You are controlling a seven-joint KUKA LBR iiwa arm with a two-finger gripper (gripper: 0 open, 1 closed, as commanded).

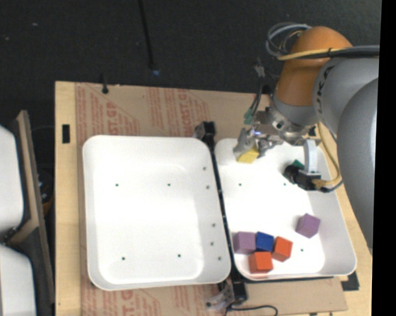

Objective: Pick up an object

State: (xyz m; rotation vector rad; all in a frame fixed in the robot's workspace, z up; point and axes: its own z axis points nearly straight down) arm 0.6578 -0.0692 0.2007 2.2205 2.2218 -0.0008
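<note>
Camera view showed the left shallow white plastic bin with nothing to grasp in it, so the move depended on the right white bin. At its far left corner, a small yellow foam block lay directly under the two-finger gripper, touching or almost touching the tips. I could not tell whether the pincer was open or closed, nor whether it gripped the block. The block looked slightly longer from left to right. Toward the near edge lay a light purple cube, a blue cube, two orange cubes and another purple cube, all well apart from the gripper.
</note>
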